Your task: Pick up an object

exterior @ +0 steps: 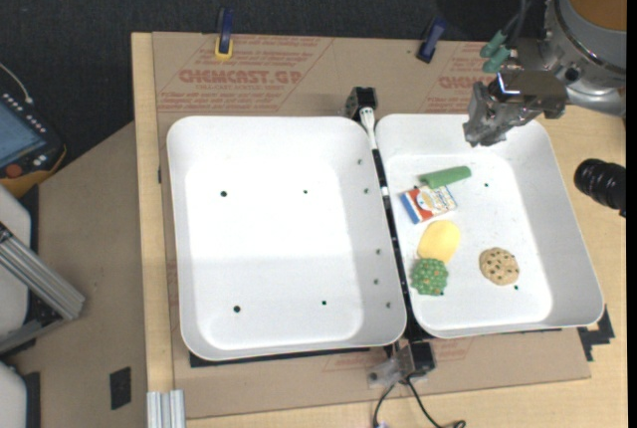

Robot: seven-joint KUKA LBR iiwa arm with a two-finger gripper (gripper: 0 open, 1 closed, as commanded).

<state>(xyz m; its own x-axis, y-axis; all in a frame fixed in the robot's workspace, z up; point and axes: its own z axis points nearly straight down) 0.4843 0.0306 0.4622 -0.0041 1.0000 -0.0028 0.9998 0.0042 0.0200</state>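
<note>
The pincer point(487, 130) hangs over the right bin's point(557, 307) far edge; I cannot tell its state. Nothing is picked yet. A green stick point(444, 176), carton point(428, 202), lemon point(439, 240), broccoli point(429, 276) and cookie point(499, 265) lie nearer; next, descend onto one.

Light wood counter point(100, 217), printed brown cardboard sheet point(299, 68) lying flat on it, two shallow white bins point(199, 247) side by side on the cardboard.
</note>
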